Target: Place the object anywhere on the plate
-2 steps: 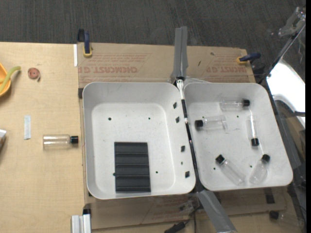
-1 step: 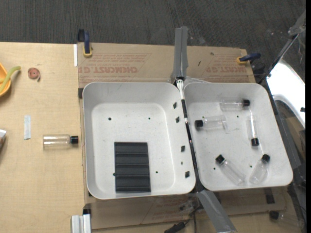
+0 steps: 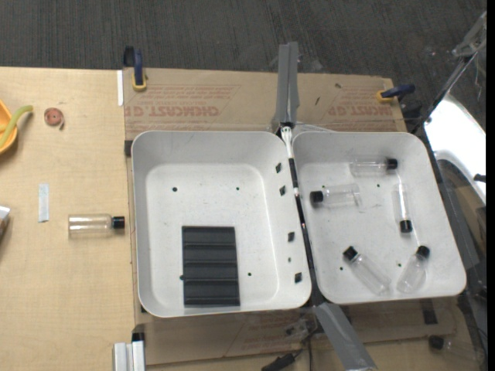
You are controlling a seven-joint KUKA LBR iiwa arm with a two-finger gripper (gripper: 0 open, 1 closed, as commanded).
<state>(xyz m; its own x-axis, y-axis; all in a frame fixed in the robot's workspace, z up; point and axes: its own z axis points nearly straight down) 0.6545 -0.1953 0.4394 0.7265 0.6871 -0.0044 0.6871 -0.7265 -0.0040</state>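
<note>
The ribbed black plate point(image 3: 209, 267) sits near the 6 o'clock wall of the left bin point(image 3: 138, 207), with bare floor open toward 12, and five capped vials point(image 3: 336, 198) lie apart across the right bin point(image 3: 447, 234), over cardboard point(image 3: 186, 103); the gripper's state I cannot tell.

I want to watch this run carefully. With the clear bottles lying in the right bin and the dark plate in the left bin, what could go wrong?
1. The five clear plastic bottles with black caps lie flat in the right white bin, so one may roll away when pushed.
2. Two lie close together near the front wall; a grasp may disturb both.
3. The black ribbed rectangular plate is small, so a bottle could roll off.
</note>
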